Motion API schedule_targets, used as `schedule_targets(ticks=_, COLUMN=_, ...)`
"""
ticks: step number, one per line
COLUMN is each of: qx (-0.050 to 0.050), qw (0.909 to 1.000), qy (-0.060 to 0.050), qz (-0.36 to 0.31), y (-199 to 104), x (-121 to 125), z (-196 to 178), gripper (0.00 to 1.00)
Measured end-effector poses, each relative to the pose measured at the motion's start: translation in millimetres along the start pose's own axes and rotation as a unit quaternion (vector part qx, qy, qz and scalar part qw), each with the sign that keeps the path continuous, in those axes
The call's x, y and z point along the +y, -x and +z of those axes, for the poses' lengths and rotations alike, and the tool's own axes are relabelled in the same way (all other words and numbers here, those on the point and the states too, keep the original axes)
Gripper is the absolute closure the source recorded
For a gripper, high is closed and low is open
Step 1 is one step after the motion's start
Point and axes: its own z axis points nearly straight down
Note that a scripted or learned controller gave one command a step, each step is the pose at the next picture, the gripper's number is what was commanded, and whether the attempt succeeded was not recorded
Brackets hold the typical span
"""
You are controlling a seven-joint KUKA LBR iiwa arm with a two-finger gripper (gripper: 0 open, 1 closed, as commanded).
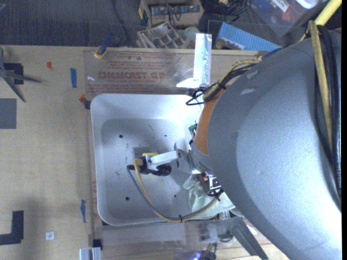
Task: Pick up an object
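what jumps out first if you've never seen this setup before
The huge grey arm takes up the right side of the camera view, its orange band hanging over the right edge of a shallow white bin at centre left. A pale crumpled thing lies near the bin's lower right corner, partly hidden by the arm.

One bin [114, 145], one pale crumpled item [198, 198]

- I work in a robotics lab: my plywood bench [43, 161] carries blue tape marks [74, 77].
- Behind it, cardboard boxes [168, 4] and what seem loose cables [116, 4] crowd the floor.
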Motion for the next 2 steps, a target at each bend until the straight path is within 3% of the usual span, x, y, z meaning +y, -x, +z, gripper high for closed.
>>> schedule_targets(ticks=2, qx=0.000, qw=1.0000, qy=-0.002, qz=0.002, y=-1.6, x=0.9, z=-18.4, gripper=1.00)
